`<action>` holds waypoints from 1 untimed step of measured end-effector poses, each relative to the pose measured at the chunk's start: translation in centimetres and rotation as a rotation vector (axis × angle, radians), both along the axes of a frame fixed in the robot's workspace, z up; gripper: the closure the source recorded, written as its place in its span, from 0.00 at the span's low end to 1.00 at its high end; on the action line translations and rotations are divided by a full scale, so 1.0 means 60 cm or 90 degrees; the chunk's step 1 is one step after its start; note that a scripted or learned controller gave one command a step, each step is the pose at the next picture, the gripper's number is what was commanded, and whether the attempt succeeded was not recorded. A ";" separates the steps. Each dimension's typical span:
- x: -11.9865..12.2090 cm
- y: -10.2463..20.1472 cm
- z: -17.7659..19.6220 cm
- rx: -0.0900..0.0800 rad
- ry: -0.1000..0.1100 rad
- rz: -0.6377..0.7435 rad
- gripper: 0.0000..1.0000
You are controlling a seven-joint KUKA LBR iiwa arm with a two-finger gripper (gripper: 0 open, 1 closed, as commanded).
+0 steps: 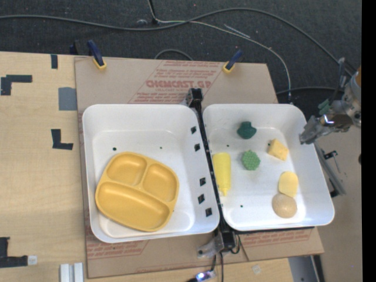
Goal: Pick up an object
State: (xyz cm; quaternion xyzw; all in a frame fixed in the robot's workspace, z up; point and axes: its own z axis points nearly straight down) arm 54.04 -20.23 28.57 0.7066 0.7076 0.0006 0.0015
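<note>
The tool (311, 131) hangs over the right bin's (305, 216) outer rim; its state I cannot tell; nothing is picked yet; every object remains.

Red print "CHEMCAST GP" on the brown board (176, 84) under the bins, smaller lines unreadable

the gripper (310, 133) is a small cluster of pale grey and silver metal with darker joints, ending in a slim dark finger (305, 136). behind the finger sits a blocky, shiny housing with bright highlights. further back, a thin dark cable curves up beside a rounded pale grey body.
</note>
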 end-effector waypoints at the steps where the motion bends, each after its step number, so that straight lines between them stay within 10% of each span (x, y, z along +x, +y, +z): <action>1: 0.014 0.068 -0.010 0.001 0.002 0.001 1.00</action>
